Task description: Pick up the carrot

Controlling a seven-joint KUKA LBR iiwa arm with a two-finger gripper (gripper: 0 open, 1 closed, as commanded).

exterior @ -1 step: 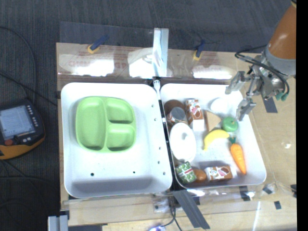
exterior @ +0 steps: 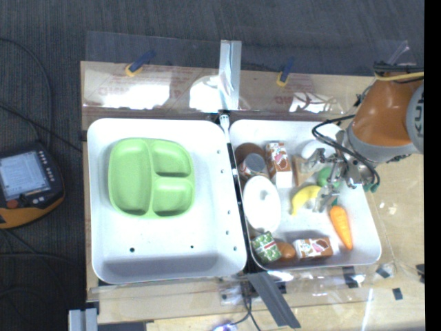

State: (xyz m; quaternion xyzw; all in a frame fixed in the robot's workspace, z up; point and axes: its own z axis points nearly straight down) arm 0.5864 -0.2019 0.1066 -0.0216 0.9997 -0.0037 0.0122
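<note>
The orange carrot (exterior: 341, 227) lies in the right bin (exterior: 368, 250) near its right wall, with its thick end pointing up the view. My gripper (exterior: 326, 182) hangs over the bin's upper right part, just above and left of the carrot's thick end and beside a yellow banana (exterior: 304, 198). The metal parts of the gripper are cluttered and small here. Nothing is seen held in it.
The right bin also holds a white round lid (exterior: 262, 202), a brown can (exterior: 251, 163), a juice carton (exterior: 278, 163), a green-red item (exterior: 265, 247) and a flat packet (exterior: 313, 248). A green divided plate (exterior: 150, 176) sits in the left bin (exterior: 165, 254).
</note>
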